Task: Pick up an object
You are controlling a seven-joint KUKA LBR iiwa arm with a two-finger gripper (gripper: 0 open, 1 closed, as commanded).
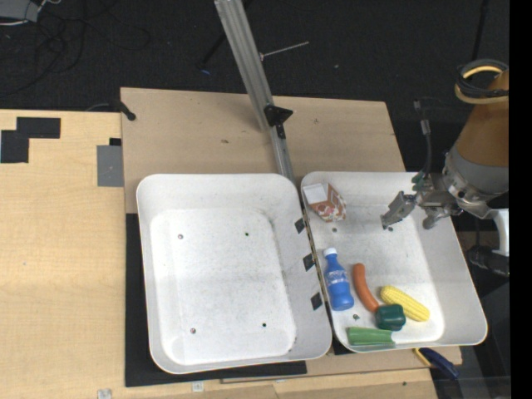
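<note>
Green stuff sits closest to the camera, so starting at the lower right of the frame: a long green plastic pod shape lies flat along the near edge of the right-hand shallow white bin. Touching it just above is a chunky dark green rounded toy, which butts up against a yellow plastic corn cob lying at a slant. Just left of those is a slim orange-red sausage-like toy, angled up and down the frame. Next to that, near the bin's left wall, is a small blue plastic bottle with a white cap, lying on its side with the cap pointing toward the top of the frame.

Farther back, in the upper left corner of the same bin, there's a small white and red carton, well apart from the cluster at the front.

On the right side, the grey two-finger gripper hangs over the upper right part of that bin, its dark fingers spread apart with nothing between them. It's well away from every object. The arm behind it has the orange band.

Over on the left, the other shallow white bin sits beside it on the tan wooden bench. A grey metal rail runs from between the bins toward the top of the frame.
</note>
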